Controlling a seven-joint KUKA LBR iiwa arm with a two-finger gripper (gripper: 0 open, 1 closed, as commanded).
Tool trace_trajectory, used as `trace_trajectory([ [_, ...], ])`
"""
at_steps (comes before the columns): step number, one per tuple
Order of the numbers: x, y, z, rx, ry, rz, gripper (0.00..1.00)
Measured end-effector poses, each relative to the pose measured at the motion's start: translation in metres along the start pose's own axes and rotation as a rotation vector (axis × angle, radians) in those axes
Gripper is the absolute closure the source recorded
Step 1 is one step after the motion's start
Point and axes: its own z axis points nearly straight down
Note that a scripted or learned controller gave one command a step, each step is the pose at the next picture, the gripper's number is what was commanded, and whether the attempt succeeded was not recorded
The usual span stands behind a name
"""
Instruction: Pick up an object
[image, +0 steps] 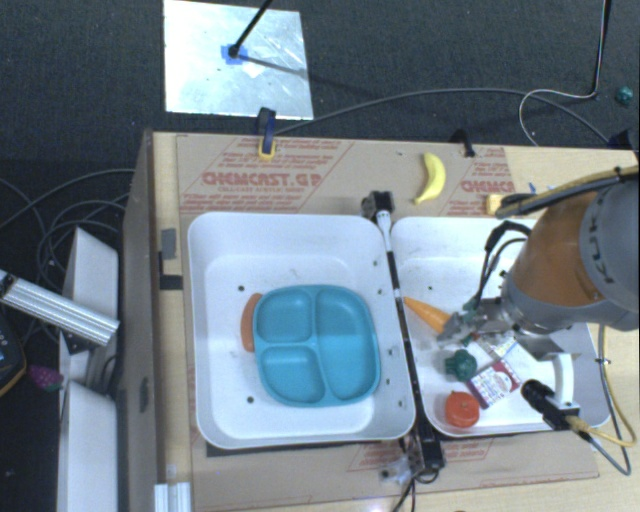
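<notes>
My gripper (462, 328) hangs low in the right bin (440, 245), near its left side. Just to its left lies an orange carrot (428, 314), close to the gripper tip. A dark green object (460, 363) sits directly below the gripper in the view. A red and white packet (493, 381) lies to the right of the green object, and an orange-red round object (461, 409) rests near the bin's front wall. Nothing is visibly held.
The left bin (215, 250) holds a blue divided plate (317, 342) with an orange sausage-shaped piece (247, 322) at its left edge. A yellow banana (431, 178) lies on the bench behind the bins. The arm (570, 265) covers the right bin's right part.
</notes>
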Motion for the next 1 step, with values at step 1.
trace_trajectory([
  [1,0.0087,-0.0263,0.0101,0.001,0.001,0.000,0.00],
])
